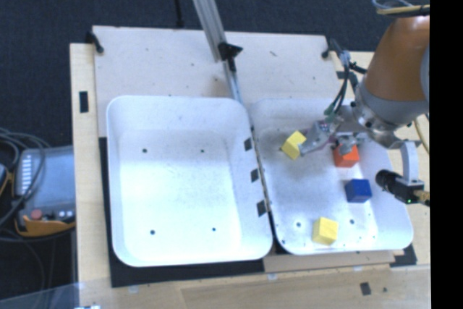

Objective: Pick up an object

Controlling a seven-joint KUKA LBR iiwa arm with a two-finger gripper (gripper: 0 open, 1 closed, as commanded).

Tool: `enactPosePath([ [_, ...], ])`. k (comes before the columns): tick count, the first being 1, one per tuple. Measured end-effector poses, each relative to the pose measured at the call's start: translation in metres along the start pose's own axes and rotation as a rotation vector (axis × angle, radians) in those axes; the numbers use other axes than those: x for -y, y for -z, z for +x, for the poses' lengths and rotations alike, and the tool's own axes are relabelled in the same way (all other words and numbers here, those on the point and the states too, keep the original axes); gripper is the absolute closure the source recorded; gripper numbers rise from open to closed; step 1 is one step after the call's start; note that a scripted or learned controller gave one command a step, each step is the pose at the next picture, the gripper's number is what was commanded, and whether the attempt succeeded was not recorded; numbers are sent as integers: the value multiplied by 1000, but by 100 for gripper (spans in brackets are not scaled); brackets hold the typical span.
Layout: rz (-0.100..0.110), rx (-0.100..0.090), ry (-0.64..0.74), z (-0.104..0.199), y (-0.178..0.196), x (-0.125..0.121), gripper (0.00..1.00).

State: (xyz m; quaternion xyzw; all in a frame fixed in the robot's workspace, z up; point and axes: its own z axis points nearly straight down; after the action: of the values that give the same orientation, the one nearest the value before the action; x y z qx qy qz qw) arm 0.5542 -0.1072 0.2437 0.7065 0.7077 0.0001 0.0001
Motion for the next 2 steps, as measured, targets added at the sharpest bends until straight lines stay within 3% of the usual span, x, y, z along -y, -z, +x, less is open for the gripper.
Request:
enactPosePath([
  [1, -1, 0, -3, 0, 0, 0, 0],
  [2, 6, 0, -5, 6, -60, 0, 0],
])
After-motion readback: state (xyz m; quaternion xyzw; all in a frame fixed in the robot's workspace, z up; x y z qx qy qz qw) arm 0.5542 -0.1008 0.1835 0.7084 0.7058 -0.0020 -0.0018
